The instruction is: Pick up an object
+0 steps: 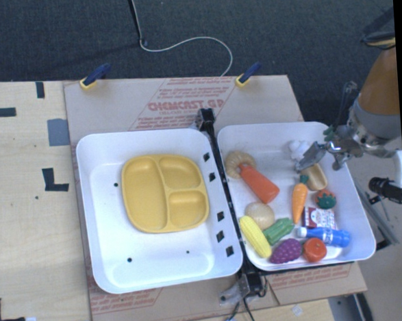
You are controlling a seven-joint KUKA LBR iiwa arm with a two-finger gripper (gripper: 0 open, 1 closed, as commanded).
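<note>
The right bin [336, 130] holds a heap of toy foods: an orange-red bottle shape [259, 183], a tan mushroom [237, 161], a carrot [299, 203], a corn cob [255, 235], a green piece [279, 228], purple grapes [285, 251], a tomato [315, 250] and a blue tube [328, 235]. My gripper [315, 156] hangs over the bin's upper right part, just above a tan piece [317, 178] and beside a small white object [297, 146]. I see nothing held in it.
The left bin [100, 198] carries a yellow divided plate [165, 193]. A black divider [220, 189] runs between the bins. Both bins rest on cardboard [176, 103] clamped at the back. The arm's orange band [381, 85] stands at the right edge.
</note>
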